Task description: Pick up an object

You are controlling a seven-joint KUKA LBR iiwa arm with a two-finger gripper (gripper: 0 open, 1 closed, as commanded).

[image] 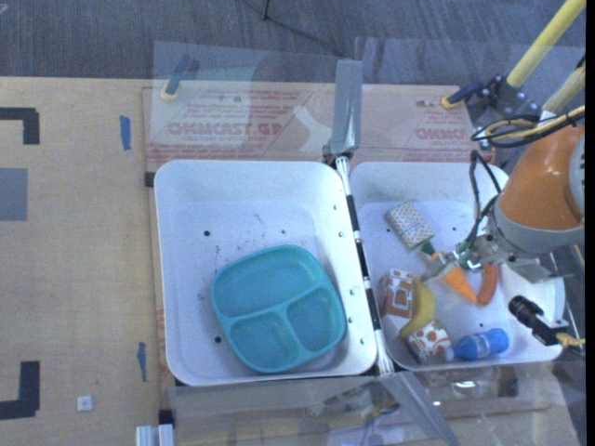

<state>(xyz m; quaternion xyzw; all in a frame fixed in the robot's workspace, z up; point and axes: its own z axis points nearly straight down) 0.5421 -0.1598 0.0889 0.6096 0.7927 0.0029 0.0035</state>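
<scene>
The right bin point(372, 189) holds several small objects. An orange carrot point(476, 284) lies in its middle right. My gripper point(459, 259) hangs low right over the carrot's upper left end, under the orange wrist band. A grey speckled block point(410, 223) lies to the upper left of the gripper. Toward the bin's front lie a yellow banana point(424, 308), an orange and white carton point(397, 292), a small orange-patterned can point(430, 342) and a blue bottle point(484, 344).
The left bin point(186, 203) holds a teal divided plate point(277, 308) in its front half. A metal divider point(346, 110) stands behind the seam between the bins. The arm's body covers the right bin's far right side.
</scene>
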